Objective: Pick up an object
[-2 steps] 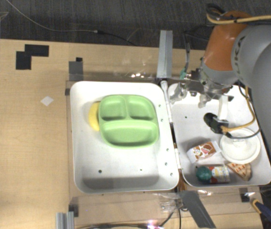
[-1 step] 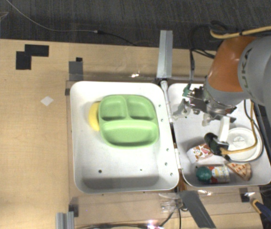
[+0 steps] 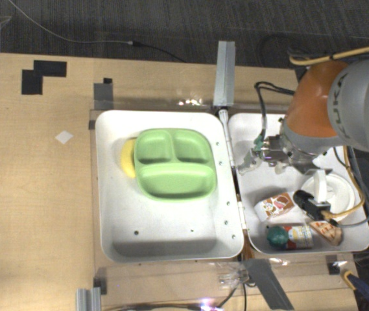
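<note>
My gripper [image 3: 254, 157] hangs low over the upper left part of the right bin [image 3: 255, 125], close to the wall between the two bins, with the grey arm and its orange band coming in from the right. No object shows at its tip. Toward the bin's front lie a red and white packet [image 3: 276, 206], a small bottle with a green cap [image 3: 288, 236] on its side, and a pizza-slice toy [image 3: 327, 231]. All three are below and to the right of the gripper, apart from it.
The left bin [image 3: 165, 235] holds a green divided plate [image 3: 174, 162] with a yellow banana-like piece [image 3: 127, 159] peeking out from under its left edge. A metal post [image 3: 224, 73] stands behind the bins' shared wall.
</note>
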